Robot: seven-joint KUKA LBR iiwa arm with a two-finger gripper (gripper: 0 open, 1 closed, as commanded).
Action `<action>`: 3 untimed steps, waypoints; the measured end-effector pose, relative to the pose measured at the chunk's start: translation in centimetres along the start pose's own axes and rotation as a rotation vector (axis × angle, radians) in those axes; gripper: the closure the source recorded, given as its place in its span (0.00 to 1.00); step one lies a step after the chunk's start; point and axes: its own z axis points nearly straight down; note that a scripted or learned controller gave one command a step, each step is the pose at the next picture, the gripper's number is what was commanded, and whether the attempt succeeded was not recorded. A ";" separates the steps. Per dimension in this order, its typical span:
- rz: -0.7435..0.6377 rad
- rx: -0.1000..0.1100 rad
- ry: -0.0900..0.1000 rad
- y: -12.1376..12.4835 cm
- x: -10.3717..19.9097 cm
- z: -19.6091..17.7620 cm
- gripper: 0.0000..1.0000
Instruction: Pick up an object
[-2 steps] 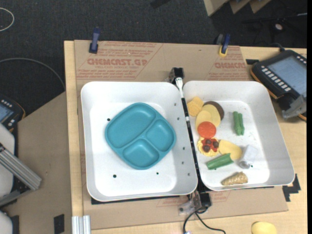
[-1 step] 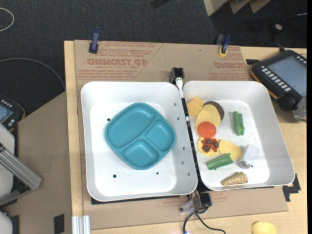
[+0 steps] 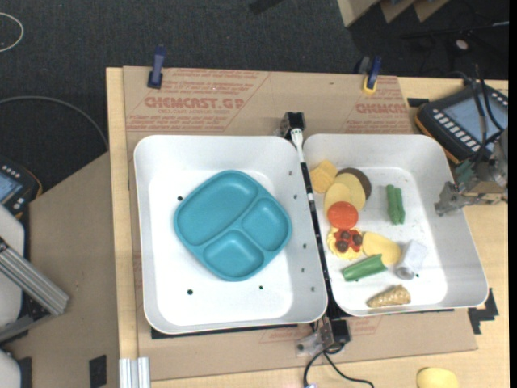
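The right white bin (image 3: 452,285) holds several toy foods. Among them are a red tomato (image 3: 342,214), a green bean pod (image 3: 394,203), a green cucumber (image 3: 363,267), a yellow slice (image 3: 347,192), a pale grey piece (image 3: 413,258) and a tan cone-shaped piece (image 3: 388,297). My gripper (image 3: 454,198) hangs over that bin's right rim, to the right of the green bean pod and apart from all the food. I see nothing held in it.
The left white bin (image 3: 153,217) holds a blue divided plate (image 3: 233,225). A black pendant with a screen (image 3: 464,124) lies at the bench's right rear. Clamps (image 3: 371,73) hold the cardboard sheet at the back. A yellow object (image 3: 436,377) sits at the bottom right.
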 end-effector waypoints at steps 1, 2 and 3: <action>-0.008 -0.011 -0.002 6.4 9.7 5.2 1.00; 0.011 -0.016 -0.010 0.9 0.4 -2.5 1.00; -0.005 -0.021 -0.007 12.6 3.7 5.2 1.00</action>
